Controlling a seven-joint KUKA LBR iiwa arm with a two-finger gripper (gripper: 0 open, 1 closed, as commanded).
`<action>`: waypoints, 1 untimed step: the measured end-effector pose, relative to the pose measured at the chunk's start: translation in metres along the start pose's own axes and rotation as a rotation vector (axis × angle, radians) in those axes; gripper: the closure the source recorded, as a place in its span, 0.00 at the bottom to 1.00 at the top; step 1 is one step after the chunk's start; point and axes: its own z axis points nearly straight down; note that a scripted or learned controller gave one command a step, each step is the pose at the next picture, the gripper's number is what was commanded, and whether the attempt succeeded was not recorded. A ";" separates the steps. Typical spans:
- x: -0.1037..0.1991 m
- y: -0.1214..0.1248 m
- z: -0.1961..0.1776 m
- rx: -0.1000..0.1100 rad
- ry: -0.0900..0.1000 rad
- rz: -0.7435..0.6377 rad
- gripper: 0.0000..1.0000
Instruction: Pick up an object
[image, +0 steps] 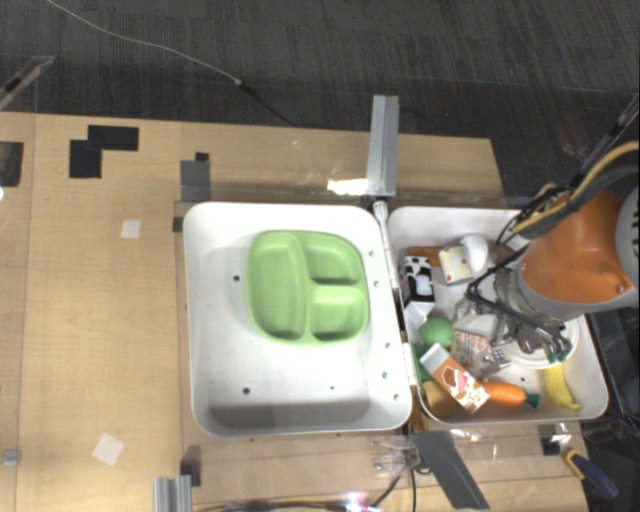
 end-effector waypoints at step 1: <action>-0.133 -0.029 0.004 0.002 0.007 -0.092 0.00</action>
